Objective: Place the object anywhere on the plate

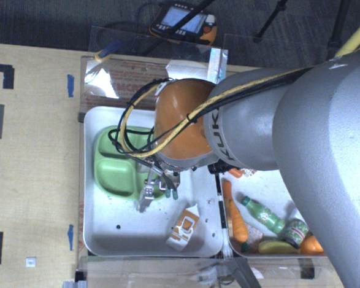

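Hovering metal gripper (154, 191), glossy green squarish plate (113, 169), white bin (100, 230)

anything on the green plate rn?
The green plate in the left bin shows bare surface on its visible part. The arm's orange band covers its upper right side, so that part can't be checked. The gripper hangs at its right edge.

Green plate (113, 169) partly under arm (243, 123); jaws perhaps blurred.

Vantage: you look down from above the bench (25, 160), at a slant.
Framing: both bins (100, 233) sit lower centre; the arm (305, 112) looms close, right.
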{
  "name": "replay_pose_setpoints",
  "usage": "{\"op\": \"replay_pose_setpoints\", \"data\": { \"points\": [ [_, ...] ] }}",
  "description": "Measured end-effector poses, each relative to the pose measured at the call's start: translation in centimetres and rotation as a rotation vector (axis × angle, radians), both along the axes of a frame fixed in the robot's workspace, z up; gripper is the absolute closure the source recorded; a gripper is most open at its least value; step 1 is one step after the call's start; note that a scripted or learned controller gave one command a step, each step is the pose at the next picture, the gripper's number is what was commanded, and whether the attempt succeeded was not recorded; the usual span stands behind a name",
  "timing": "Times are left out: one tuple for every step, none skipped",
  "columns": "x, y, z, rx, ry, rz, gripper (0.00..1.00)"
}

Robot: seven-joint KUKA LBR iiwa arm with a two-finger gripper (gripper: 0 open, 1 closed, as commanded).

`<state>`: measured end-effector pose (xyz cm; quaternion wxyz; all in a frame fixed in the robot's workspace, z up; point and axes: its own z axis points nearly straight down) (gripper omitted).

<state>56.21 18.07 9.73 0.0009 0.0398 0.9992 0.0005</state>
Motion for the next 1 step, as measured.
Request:
{"op": "replay_pose_setpoints", "data": {
  "points": [
    [0.55,2.68,-0.51,-0.022,0.004,-0.127,0.00]
  ]
}}
